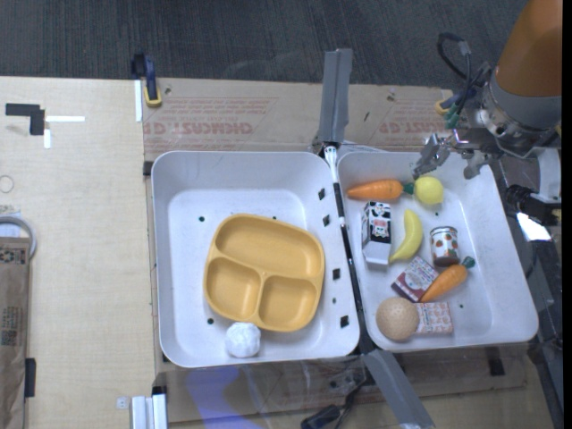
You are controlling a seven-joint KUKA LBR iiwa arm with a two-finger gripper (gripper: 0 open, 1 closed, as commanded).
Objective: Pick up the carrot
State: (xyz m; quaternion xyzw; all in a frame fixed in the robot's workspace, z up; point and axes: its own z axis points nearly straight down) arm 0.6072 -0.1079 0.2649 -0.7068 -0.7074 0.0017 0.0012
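Where the grey arm with its orange band reaches in over the far right corner of the right-hand shallow white bin [509, 324], the two-finger gripper [435, 156] hangs above that bin's far rim, its small metal tips pointing down and left; whether they are parted or closed cannot be told, and nothing shows between them.

Just below the gripper sits a round yellow lemon [429, 190], touching the green end of a long orange carrot [377, 189] that lies crosswise near the far edge of the bin. Nearer the middle stand a white milk carton with a cow print [378, 231], a curved yellow banana [409, 236] and a small brown jar [443, 245]. A second, shorter orange carrot [446, 281] lies slantwise toward the right wall, resting against a red-and-white packet [413, 281]. By the near edge lie a tan ball [398, 319] and a pink printed packet [435, 318].

The left-hand white bin [174, 239] holds a yellow plastic three-section plate [265, 272] and a white crumpled ball [242, 339].
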